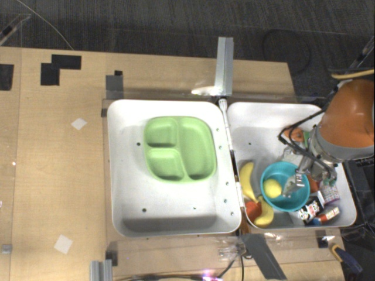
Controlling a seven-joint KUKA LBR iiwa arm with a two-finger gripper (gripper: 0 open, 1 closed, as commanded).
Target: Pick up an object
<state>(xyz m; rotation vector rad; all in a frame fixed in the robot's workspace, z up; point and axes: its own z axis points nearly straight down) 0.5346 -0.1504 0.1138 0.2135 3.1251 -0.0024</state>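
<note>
Camera view: hand [297,183] sits low in the right white bin [258,119], lower right of frame, over the rim of the teal plastic bowl [280,199] holding a yellow round fruit [272,188]. How far the hand is open cannot be told. The yellow banana [248,178] lies just left of the bowl. A good grasp likely means centring on the bowl rim before closing.

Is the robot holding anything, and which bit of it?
It cannot be told. The gripper sits at the round teal plastic bowl's rim, near a yellow ball inside.
</note>
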